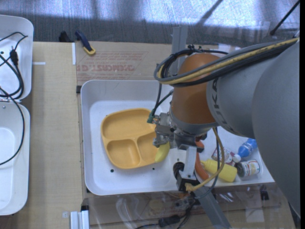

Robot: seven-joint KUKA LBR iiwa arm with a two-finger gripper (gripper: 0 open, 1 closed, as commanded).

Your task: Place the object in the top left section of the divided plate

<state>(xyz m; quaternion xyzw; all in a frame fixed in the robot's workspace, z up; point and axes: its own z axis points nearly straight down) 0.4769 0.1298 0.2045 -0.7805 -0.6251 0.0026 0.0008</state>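
Yellow plastic makes up the divided plate (125, 138), which lies flat in the white bin (90, 128) in the middle of the counter (52, 128). The plate has three parts: one long part along the top and two smaller ones below it. A small yellow object (162, 152) sits at the plate's right edge, just under the end effector (164, 140). It looks like it is touching the end effector, but I cannot tell if the end effector is clenched on it or released, because the big arm (248, 99) hides that spot. The arm is grey with a round orange band (193, 94) and it comes in from the right, covering much of the bin. To the right of the plate, near the bin's lower right corner, lie a few more things: an orange carrot-like piece (201, 171), a yellow block (224, 171), a blue bottle (246, 148) and a small jar (250, 168). A second white bin (24, 128) sits at the far left with black cables (12, 75) across it.
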